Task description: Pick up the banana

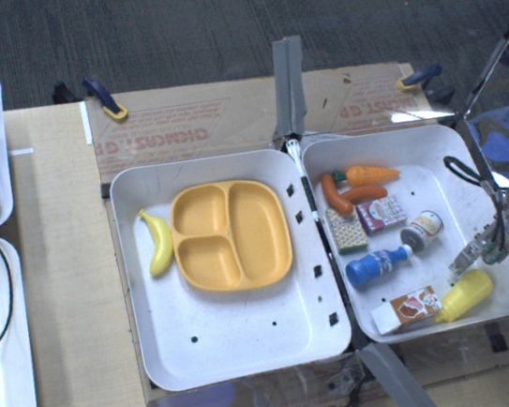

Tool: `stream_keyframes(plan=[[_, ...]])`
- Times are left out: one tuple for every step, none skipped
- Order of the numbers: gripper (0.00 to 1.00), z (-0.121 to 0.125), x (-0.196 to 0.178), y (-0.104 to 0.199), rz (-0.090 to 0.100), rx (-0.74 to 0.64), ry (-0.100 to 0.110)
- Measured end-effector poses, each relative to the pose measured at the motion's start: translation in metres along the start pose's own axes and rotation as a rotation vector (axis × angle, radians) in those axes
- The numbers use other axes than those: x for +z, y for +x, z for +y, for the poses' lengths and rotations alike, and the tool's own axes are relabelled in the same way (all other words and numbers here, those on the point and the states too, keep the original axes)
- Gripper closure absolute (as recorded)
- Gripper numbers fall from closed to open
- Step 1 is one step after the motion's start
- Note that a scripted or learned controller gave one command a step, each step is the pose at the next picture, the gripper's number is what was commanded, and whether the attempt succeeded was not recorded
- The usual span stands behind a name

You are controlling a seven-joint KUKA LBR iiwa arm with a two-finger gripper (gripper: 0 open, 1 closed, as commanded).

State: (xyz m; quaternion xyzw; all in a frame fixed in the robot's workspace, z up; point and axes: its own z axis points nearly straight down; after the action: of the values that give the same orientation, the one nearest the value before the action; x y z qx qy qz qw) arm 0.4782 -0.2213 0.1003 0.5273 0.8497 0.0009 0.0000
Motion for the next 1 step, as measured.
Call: stream_keyframes(plan=[[0.0,-0.0001,0.0,0.0001,0.0,0.0,0.0]])
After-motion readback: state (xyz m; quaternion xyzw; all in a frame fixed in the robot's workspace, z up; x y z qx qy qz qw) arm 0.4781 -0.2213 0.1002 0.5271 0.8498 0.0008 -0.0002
